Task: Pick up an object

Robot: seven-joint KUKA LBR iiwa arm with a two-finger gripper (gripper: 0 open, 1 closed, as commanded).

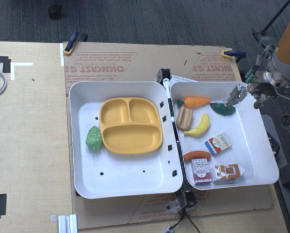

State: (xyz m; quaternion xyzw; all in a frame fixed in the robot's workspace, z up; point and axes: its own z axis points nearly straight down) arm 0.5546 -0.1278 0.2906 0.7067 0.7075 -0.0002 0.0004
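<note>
The right bin (254,130) holds an orange carrot (197,102), a tan bun (185,117), a yellow banana (199,126), a dark green flat piece (223,109), a red sausage (197,156) and three small cartons (218,143) (201,171) (228,173). My gripper (234,97) comes in from the right over the bin's far right corner. Its tip sits just above and to the right of the dark green piece. I see nothing held in it.
In the left bin (82,144) lies a yellow divided plate (131,125) with a green leafy toy (93,138) at its left side. A raised wall with clips (170,130) separates the bins. Cardboard lies beneath them. Clamps sit at the far corners.
</note>
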